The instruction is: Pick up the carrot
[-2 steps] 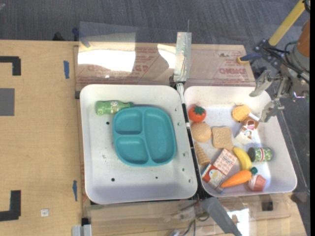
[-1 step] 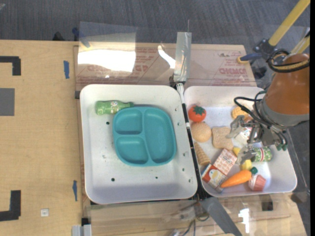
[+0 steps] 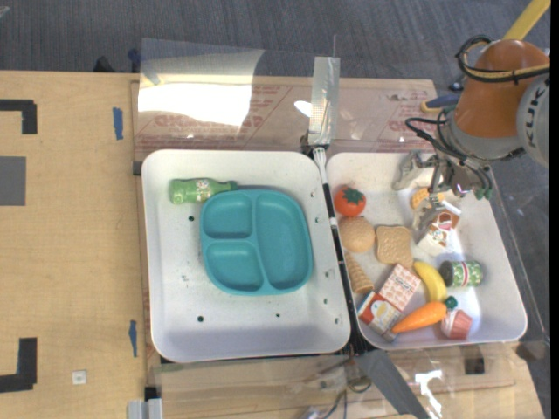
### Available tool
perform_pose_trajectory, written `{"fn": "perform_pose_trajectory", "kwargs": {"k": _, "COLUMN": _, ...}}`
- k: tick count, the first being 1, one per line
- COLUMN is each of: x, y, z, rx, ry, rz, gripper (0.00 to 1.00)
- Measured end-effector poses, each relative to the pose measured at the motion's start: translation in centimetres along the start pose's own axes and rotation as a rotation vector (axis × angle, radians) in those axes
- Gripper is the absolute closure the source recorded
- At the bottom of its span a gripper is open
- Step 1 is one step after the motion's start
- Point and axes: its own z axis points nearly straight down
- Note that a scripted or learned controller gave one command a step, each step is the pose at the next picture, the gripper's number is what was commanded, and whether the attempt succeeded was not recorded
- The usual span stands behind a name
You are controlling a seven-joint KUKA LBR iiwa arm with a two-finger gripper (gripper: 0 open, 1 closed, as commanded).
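Bench (image 3: 70,234): tan board surface, black markings at its left edge, blue tape tabs near the left bin.
Left bin (image 3: 166,321): shallow, white, rounded corners; touches the right bin along a central divider.
Right bin (image 3: 507,308): shallow, white, crowded with toy food items.
Arm (image 3: 498,90): grey, orange band above the wrist, enters from the right and stands over the far right part of the right bin.
Teal plate (image 3: 258,240): three compartments, lies flat in the middle of the left bin.
Gripper (image 3: 437,195): hangs above the far right part of the right bin, over small items there; whether its fingers are spread or closed cannot be told, cables and items clutter the spot.
Green bottle (image 3: 199,189): lies on its side in the far left corner of the left bin, just beside the plate's far edge.
Carrot (image 3: 421,316): orange, green tip at its right end, lies tilted in the near part of the right bin, well apart from the gripper, touching the carton.
Carton (image 3: 391,297): red and white, just left of the carrot.
Banana (image 3: 431,279): yellow, just beyond the carrot.
Tomato (image 3: 350,202): red-orange, far left of the right bin.
Bread slice (image 3: 394,243): tan, middle of the right bin.
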Motion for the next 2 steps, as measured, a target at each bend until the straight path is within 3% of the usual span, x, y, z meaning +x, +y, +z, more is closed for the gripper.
{"fn": "perform_pose_trajectory", "kwargs": {"k": 1, "x": -0.3, "y": 0.2, "z": -1.1, "rx": 0.002, "ry": -0.008, "rz": -0.003, "gripper": 1.0}}
{"fn": "perform_pose_trajectory", "kwargs": {"k": 2, "x": 0.4, "y": -4.5, "z": -13.1, "rx": 0.004, "ry": -0.009, "rz": 0.344, "gripper": 1.0}}
